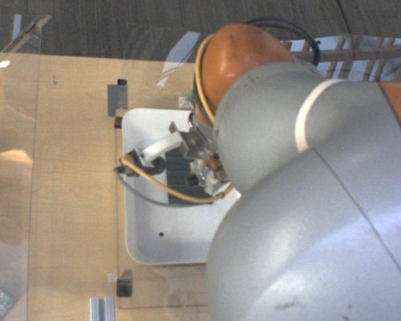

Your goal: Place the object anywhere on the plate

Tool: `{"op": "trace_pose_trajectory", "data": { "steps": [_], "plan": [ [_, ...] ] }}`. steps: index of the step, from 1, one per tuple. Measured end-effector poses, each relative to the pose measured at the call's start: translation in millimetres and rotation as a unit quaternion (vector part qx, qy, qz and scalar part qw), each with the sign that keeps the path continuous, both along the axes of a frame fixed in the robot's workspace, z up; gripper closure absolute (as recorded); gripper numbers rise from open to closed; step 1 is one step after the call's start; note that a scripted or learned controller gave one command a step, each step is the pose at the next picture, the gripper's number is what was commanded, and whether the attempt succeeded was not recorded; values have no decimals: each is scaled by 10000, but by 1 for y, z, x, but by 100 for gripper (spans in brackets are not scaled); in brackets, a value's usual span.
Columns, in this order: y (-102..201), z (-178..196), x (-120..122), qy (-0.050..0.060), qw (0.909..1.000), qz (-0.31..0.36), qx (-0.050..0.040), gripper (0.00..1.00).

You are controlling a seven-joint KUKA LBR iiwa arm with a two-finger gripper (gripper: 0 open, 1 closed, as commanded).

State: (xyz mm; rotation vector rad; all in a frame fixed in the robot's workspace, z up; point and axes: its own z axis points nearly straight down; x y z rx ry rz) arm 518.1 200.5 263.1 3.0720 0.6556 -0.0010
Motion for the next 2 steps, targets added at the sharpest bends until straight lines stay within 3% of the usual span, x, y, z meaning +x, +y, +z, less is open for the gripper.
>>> {"op": "trace_pose_trajectory", "data": {
  "steps": [1, 2],
  "plan": [
    [18, -94, -29, 10, 9988, 485, 2, 100],
    [35, -169, -28, -40, 9869, 1611, 33, 100]
  ]
}}
